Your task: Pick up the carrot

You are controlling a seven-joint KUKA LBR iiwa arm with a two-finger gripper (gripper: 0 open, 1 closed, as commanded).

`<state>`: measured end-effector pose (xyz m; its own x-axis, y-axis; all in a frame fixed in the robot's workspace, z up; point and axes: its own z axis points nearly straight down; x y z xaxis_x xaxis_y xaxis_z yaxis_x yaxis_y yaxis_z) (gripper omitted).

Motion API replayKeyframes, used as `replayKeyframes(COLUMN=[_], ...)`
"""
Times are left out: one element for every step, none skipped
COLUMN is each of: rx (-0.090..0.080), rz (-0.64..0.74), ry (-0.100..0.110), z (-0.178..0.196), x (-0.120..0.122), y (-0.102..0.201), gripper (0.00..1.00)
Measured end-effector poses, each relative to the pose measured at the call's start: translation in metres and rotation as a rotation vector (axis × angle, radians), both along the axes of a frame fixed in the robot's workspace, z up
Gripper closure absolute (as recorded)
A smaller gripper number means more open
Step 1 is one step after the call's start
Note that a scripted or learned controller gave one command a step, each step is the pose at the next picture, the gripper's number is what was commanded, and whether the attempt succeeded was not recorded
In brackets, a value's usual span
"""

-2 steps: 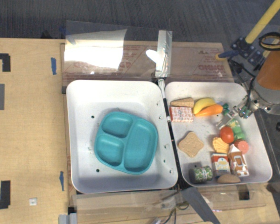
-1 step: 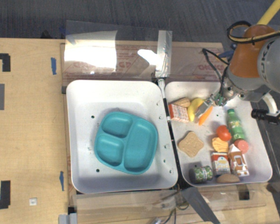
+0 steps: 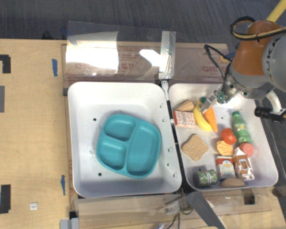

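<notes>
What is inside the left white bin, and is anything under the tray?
The left bin contains one teal divided tray, lying flat. Its three compartments hold nothing visible. The tray covers the bin floor beneath it, so anything underneath cannot be seen.

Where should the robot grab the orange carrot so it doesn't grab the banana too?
Probably the carrot's thick middle, coming straight down from above. It lies flat in the right bin, with the banana tight against one side, so the fingers should close across its narrow width, one slipping between the two. The gripper hovers near the carrot's upper end.

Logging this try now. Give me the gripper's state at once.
Gripper: down in the right bin at the top end of the carrot; whether it is open or closed cannot be told.
</notes>
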<state>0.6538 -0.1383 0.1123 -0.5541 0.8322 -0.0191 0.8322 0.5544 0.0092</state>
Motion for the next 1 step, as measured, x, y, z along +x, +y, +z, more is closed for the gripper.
replayKeyframes(rx=[0.007], rz=[0.028], ry=[0.006], z=[0.0532], x=[0.0071], y=[0.0001], gripper=[1.00])
